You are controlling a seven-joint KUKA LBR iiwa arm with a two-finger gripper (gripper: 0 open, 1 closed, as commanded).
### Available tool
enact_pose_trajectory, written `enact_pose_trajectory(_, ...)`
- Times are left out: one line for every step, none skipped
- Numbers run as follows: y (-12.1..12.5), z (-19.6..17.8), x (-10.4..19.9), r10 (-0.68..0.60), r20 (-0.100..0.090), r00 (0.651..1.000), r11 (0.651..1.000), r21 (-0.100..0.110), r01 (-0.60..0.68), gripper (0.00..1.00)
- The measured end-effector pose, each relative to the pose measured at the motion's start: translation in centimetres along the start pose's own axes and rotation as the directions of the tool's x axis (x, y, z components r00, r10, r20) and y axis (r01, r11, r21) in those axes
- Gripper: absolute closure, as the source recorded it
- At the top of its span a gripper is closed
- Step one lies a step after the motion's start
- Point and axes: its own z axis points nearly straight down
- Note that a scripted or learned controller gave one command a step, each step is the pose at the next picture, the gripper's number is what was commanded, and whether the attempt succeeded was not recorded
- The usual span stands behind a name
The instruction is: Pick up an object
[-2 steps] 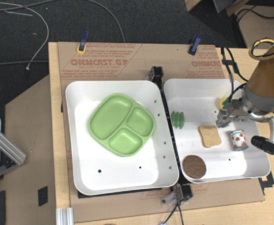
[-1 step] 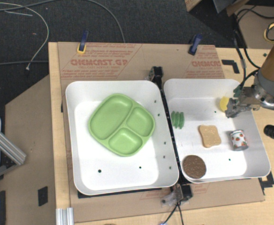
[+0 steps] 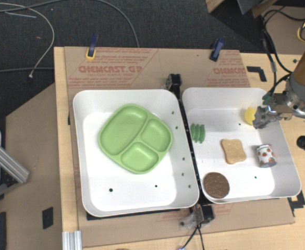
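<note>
The right bin holds a small green ridged piece by its left wall, a tan slice of toast in the middle, a brown round patty at the front edge, a small white can with red marks at the right, and a yellow object near the far right. My gripper hangs at the bin's right side, just right of the yellow object and touching or nearly touching it. Part of that object is hidden behind the gripper.
In the left bin lies a green three-compartment plate. A black divider runs between the two bins. Two blue clamps hold the cardboard base at the back. Cables trail across the dark floor behind.
</note>
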Motion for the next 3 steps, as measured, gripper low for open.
enact_pose_trajectory(2.2, -1.0, 4.8, -0.005, -0.001, 1.000, 1.000, 0.000, 0.005, 1.00)
enact_pose_trajectory(4.3, -0.9, 10.9, -0.007, -0.003, 1.000, 1.000, 0.001, 0.007, 1.00)
enact_pose_trajectory(4.8, -0.7, 16.8, -0.005, -0.002, 1.000, 1.000, 0.002, 0.005, 1.00)
